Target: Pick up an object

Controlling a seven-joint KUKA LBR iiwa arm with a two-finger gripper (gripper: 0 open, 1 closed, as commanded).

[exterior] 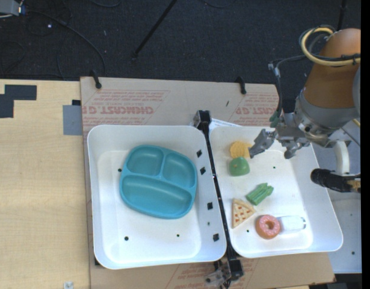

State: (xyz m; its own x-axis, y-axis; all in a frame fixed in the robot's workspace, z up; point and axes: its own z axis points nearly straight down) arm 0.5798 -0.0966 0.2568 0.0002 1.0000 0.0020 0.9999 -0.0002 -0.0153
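Camera view: spread-fingered, holding nothing, the metal gripper [274, 144] hangs by a ridged yellow piece [239, 148], above a glossy pink doughnut [268, 226] and a smooth teal divided plate [158, 181].

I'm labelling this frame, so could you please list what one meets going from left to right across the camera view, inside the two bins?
Teal divided plate → pizza slice toy → green pod-like toy → pink donut → white object.
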